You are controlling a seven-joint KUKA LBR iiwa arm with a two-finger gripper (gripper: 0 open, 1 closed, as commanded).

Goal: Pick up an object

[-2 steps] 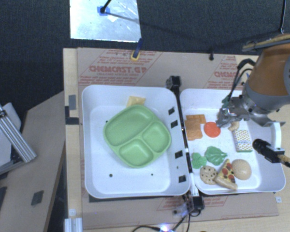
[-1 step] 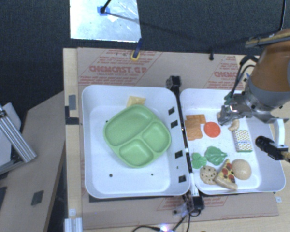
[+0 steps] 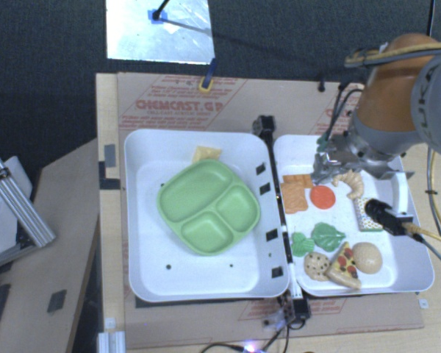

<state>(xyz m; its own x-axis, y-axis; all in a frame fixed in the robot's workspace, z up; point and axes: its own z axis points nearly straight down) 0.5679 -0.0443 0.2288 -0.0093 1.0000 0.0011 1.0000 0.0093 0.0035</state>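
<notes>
gripper [image 3: 328,169]: grip state cannot tell; croissant [image 3: 352,182]: beside it, long axis near-vertical

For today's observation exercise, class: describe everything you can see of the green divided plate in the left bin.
The green divided plate is pale green, looks like smooth plastic, and has a rounded outline with three compartments: one large along its upper side, two smaller below. It lies flat and right way up, turned at a slant, on the floor of the left bin, near the middle. Its compartments hold nothing. A small yellowish piece sits at its upper edge; whether they touch is unclear.
</notes>
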